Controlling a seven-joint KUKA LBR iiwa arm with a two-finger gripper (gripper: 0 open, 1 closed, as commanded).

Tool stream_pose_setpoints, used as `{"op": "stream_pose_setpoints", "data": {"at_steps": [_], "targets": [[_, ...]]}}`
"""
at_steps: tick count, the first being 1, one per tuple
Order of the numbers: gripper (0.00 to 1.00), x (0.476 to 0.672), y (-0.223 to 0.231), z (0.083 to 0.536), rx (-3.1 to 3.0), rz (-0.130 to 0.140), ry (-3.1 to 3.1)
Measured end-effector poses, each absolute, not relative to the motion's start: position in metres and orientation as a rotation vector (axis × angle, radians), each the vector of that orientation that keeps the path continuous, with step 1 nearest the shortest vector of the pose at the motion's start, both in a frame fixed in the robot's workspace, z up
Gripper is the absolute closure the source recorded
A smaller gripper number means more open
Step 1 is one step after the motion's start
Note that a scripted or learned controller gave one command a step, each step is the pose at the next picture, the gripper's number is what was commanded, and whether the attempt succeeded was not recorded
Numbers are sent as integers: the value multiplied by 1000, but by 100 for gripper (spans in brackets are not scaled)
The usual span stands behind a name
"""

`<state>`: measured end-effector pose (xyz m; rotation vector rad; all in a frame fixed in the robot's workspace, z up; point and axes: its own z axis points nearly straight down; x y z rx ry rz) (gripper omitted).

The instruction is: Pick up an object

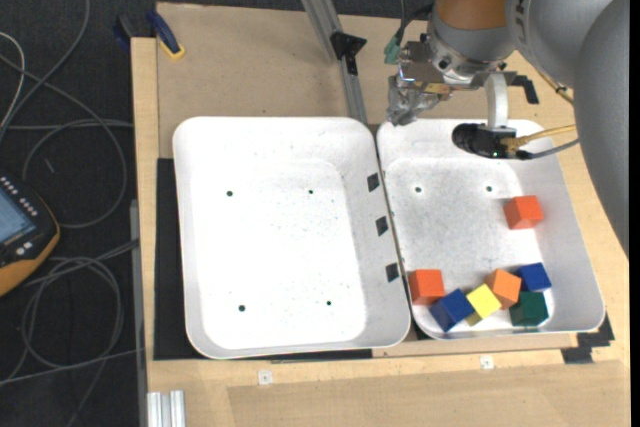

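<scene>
My gripper (404, 107) hangs over the far left corner of the right bin (560, 245), close to the divide between the two bins. Nothing shows between its fingers. In the right bin an orange block (523, 212) lies alone near the right wall. Along the near edge sits a cluster: an orange block (428, 285), a blue block (451, 308), a yellow block (483, 300), another orange block (506, 286), a blue block (534, 276) and a green block (528, 310). All blocks lie well away from the gripper.
The left bin (200, 215) sits beside the right one, with black clips (381, 225) along the shared wall. A slanted metal rail (320, 5) rises behind the bins. Cables and a handheld pendant (20, 225) lie on the floor at left.
</scene>
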<state>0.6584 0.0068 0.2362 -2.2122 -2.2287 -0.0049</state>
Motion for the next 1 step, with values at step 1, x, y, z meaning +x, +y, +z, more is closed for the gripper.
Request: {"op": "stream_pose_setpoints", "data": {"at_steps": [1], "targets": [[100, 655, 63, 246, -2213, -6, -2229]]}}
